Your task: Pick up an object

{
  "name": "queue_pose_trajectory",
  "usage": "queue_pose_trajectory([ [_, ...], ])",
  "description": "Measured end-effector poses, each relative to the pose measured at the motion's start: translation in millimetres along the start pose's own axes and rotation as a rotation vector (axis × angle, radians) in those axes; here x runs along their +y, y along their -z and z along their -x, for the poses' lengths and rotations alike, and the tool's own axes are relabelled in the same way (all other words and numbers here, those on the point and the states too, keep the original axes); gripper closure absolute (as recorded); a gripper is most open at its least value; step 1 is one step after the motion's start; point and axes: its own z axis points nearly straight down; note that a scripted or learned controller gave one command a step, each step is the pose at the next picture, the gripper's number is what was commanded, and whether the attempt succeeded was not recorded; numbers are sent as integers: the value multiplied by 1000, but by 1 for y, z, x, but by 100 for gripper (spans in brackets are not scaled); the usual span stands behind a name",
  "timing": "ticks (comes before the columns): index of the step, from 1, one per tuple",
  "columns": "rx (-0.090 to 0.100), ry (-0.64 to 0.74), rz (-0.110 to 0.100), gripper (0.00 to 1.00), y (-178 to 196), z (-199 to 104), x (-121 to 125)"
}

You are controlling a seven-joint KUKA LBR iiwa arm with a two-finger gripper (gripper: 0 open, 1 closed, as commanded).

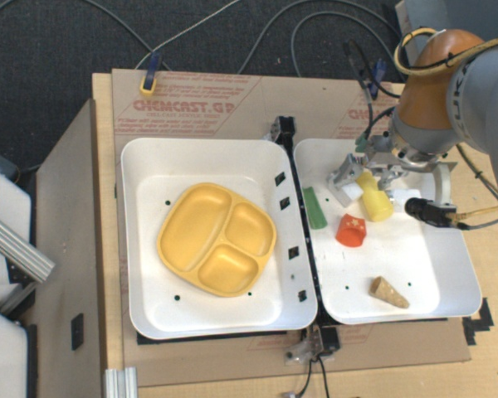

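My gripper [372, 169] hangs low over the far part of the right bin [448, 288], under the grey arm with its orange band. A yellow oblong object [376, 198] lies directly below it, its far end reaching up under the gripper; whether the gripper touches it is unclear. A red block [351, 230] sits just left of and nearer than the yellow object. A green bar [315, 207] lies along the bin's left wall. A tan wedge [388, 292] rests near the front rim. A small white piece [348, 192] lies beside the yellow object.
The left bin [141, 222] holds a yellow divided plate [217, 239]. A black divider with clips [294, 214] runs between the bins. Cables cross the dark floor beyond the bench.
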Motion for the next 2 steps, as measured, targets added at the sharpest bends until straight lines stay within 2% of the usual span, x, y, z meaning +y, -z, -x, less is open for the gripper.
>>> queue_pose_trajectory([
  [1, -9, -1, 27, 0, -24, 3, 7],
  [2, -4, 0, 27, 100, -15, 0, 7],
])
